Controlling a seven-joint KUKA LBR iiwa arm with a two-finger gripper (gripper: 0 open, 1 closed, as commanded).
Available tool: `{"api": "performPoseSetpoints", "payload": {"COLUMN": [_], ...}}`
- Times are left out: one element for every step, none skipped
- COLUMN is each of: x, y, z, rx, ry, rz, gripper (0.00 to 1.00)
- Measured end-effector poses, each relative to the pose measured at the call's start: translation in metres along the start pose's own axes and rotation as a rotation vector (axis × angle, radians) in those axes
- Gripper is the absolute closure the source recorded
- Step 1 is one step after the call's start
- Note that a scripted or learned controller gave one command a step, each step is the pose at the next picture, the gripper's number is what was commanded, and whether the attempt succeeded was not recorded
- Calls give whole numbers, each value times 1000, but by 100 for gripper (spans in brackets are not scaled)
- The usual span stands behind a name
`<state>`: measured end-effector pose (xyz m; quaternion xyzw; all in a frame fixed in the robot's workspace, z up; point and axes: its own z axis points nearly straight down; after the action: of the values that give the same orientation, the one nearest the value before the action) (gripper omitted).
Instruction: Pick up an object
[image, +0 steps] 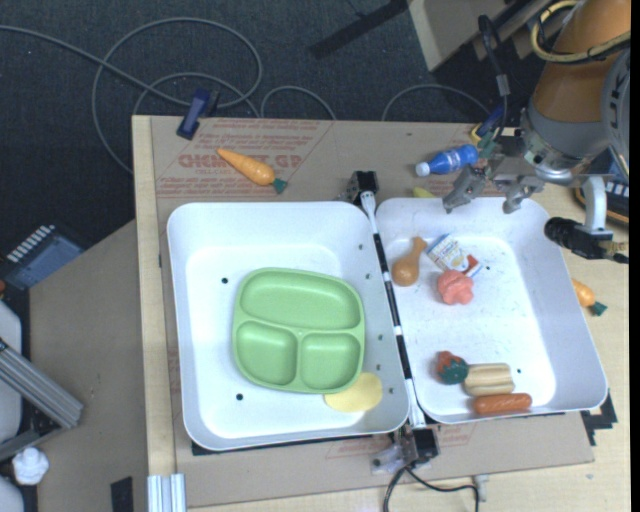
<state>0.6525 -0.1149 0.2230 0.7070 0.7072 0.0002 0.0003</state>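
The claw (488, 196) hangs spread and bare over the right bin's (560, 330) far edge, so this looks like the approach. Nearest target: the packet (449, 254) near that edge; next, descend and close.

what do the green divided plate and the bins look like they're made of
Green divided plate: likely moulded plastic, matte, with soft rounded compartment edges and even colour. White bins: probably thin formed plastic, smooth and slightly glossy, with rounded corners and rolled rims.

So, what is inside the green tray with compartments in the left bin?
The green tray shows three compartments with nothing in them. A yellow piece lies at its lower right corner, outside it. What lies under the tray is covered.
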Motion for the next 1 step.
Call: {"api": "performPoseSetpoints", "payload": {"x": [2], "y": [-51], "z": [139], "rx": [1], "ry": [0], "rz": [1], "gripper": [0]}}
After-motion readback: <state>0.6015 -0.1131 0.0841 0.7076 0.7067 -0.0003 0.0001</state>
